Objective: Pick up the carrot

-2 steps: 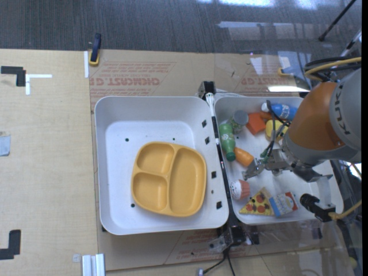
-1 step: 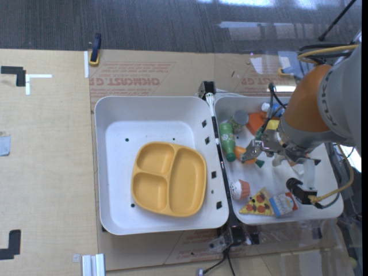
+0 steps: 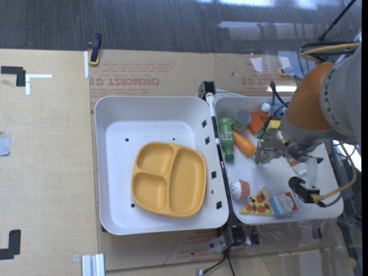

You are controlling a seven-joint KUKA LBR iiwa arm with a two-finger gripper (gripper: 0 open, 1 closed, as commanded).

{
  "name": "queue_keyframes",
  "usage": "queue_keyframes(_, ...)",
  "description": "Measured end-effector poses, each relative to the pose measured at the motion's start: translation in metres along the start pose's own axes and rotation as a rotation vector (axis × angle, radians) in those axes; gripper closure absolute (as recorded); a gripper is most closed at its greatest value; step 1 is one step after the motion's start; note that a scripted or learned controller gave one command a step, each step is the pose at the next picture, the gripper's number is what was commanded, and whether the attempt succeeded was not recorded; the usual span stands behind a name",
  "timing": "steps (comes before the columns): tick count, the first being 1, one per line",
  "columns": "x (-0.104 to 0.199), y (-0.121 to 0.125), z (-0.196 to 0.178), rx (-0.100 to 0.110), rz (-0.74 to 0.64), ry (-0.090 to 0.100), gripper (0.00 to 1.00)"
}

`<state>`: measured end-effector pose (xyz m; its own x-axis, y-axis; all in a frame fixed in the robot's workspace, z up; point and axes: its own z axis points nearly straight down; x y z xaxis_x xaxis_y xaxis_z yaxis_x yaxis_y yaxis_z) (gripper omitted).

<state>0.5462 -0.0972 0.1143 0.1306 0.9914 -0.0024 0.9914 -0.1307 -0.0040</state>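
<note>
A: Where is the carrot (image 3: 244,145)?

B: In the right bin (image 3: 329,210), near its left wall, lying at a slant. Its upper end sits just beside a green bottle (image 3: 226,138) that lies along that wall.

A: And the gripper (image 3: 263,156)?

B: Low over the same bin, just right of the carrot. Nothing shows between its fingers, and I cannot tell how wide the claw stands, since the wrist blocks much of it.

A: What else is in that bin?

B: A small cupcake (image 3: 240,188) with a white top toward the near-left corner, a pizza slice (image 3: 257,203) beside it, and a small blue and red packet (image 3: 283,203) next to the slice. Toward the far side there is a grey round thing (image 3: 243,118) and an orange block (image 3: 257,123), partly hidden by the arm.

A: The left bin (image 3: 115,171)?

B: It holds a yellow plate (image 3: 169,178) with three compartments, lying flat near the middle.
</note>
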Motion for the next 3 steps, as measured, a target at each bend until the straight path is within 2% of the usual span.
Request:
queue_keyframes(1, 0.0, 0.0, 0.0, 0.0, 0.0, 0.0, 0.0)
queue_keyframes(2, 0.009, 0.061, 0.022, -0.004, -0.039, -0.002, 0.0)
queue_keyframes(3, 0.009, 0.057, 0.016, 0.012, -0.047, -0.002, 1.0)
